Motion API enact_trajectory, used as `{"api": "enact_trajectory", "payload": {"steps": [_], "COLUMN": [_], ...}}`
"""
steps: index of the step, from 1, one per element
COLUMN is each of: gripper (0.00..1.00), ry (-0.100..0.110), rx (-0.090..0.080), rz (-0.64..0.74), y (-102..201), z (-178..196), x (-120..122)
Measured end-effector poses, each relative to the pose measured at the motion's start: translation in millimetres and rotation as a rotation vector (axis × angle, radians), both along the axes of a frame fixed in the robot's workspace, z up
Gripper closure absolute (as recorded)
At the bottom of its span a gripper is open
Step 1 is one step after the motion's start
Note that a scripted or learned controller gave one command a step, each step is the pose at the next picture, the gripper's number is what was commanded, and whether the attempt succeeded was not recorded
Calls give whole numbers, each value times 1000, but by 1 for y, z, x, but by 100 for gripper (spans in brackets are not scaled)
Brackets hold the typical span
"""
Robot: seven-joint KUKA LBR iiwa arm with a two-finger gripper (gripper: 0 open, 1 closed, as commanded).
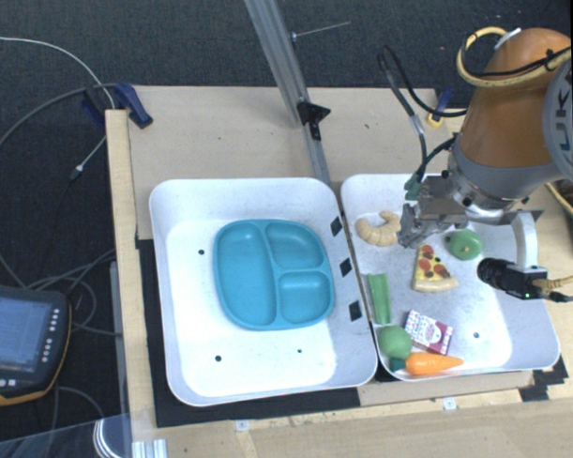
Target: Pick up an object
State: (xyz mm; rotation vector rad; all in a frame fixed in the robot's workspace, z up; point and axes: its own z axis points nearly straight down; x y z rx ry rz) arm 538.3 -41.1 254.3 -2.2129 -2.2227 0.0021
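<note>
Dark carpet surrounds a wooden desk [226, 122] carrying two shallow white bins side by side. Left bin [176, 302] holds a blue divided plate [274, 273]. Right bin [530, 342] holds small toy foods: a tan curved piece, croissant-like [376, 230], at the far left; a pizza slice [431, 270] mid-bin; a green round fruit [464, 244] just right of it; a green stick [378, 297] along the left wall; a green lump [396, 342], a pink packet [428, 332] and an orange carrot [432, 364] clustered at the near left corner. End effector [413, 226] hangs over the far part of the right bin, just right of the croissant and above the pizza slice; whether it is open or closed cannot be told from this angle, and nothing is visibly held. Nearest candidate: croissant. Judgement: all items look like light, rigid plastic, probably slick. Croissant is best pinched across its thick middle, not the tapered ends. Pizza slice lies flat, hard to get under. Round fruit may roll. Packet is thin and may flex.
</note>
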Motion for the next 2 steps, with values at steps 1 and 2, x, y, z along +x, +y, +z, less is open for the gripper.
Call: {"api": "enact_trajectory", "payload": {"steps": [1, 2], "gripper": [100, 100], "ry": [1, 1], "rx": [1, 0], "rz": [2, 2], "y": [54, 108], "z": [-8, -23], "x": [-23, -37]}}
